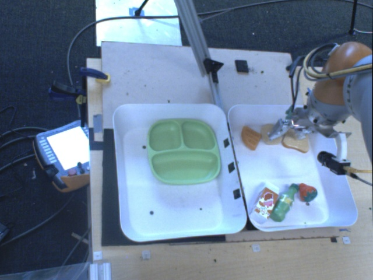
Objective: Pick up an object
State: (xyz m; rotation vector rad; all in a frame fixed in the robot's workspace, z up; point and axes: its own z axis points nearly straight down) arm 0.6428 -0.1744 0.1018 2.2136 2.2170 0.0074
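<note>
Dark carpet around counter (175, 74); two white bins. Right bin (280, 174) holds tan flat pieces (296, 143), likely light, stiff, thin; edge grip advisable. Pincer (289, 125) low over them, touching or not unclear; spread or pressed together — cannot tell.

1. Left shallow white plastic bin (135, 214): smooth, slight sheen.
2. Green three-compartment plastic plate (183, 150): smooth, satin gloss.
3. Pale bench board (157, 74): matt, looks like fibreboard.
4. Dark floor carpet (41, 39): rough cloth texture.
5. Green plastic bottle (284, 203): glossy.
6. Slanted grey metal rail (192, 25): brushed, dull.
7. Orange wedge-shaped toy food (251, 137): matt.
</note>
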